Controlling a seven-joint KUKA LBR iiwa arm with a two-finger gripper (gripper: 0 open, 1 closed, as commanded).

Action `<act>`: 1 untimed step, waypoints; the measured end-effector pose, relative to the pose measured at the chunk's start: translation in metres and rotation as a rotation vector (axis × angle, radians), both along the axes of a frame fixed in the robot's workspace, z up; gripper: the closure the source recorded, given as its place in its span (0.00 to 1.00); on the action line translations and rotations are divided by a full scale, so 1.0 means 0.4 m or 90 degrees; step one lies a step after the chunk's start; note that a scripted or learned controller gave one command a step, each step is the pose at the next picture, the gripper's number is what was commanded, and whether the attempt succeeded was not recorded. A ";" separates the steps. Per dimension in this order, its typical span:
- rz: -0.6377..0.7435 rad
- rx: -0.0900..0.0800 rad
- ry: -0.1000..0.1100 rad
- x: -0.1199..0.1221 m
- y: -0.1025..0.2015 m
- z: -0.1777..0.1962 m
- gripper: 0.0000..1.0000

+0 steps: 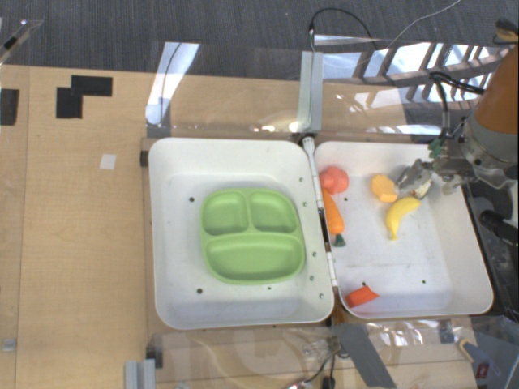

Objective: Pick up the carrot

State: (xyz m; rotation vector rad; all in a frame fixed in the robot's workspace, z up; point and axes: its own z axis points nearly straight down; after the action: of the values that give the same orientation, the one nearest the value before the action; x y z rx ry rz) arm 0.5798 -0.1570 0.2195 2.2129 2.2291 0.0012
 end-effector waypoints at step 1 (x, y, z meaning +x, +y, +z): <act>0.132 -0.003 -0.008 0.085 -0.027 -0.326 0.00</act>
State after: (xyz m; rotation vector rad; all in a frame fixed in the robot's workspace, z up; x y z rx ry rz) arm 0.6136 -0.1678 0.0889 1.9626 2.4371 0.0094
